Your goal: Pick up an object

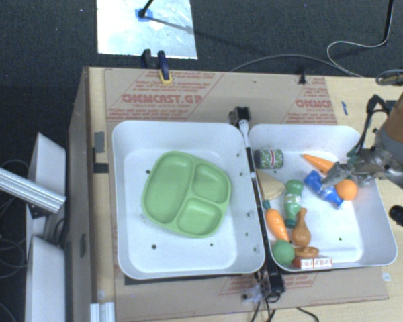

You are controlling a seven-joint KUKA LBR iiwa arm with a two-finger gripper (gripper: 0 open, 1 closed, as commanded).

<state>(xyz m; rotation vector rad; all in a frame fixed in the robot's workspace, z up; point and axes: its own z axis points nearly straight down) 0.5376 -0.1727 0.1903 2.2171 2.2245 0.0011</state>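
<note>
The right bin [373, 233] holds several toy foods. A green can [269, 157] lies at its far left, with a carrot-shaped piece [316, 161] beside it. A blue object [322, 186] and an orange ball [347, 190] lie at the right. My gripper [349, 172] hangs low over the bin's right side, just above the orange ball and the blue object. I see nothing held in it. Further left lie a pale wedge [271, 188], a green bottle [293, 202], a second carrot [277, 225], a brown gourd [301, 231] and a green ball [283, 251].
The left bin [131, 247] holds a green divided plate [186, 193]. A small red and white box [316, 263] and a brown piece [307, 251] lie at the right bin's near edge. The grey arm [397, 146] comes in over that bin's right rim. Cables trail at the back.
</note>
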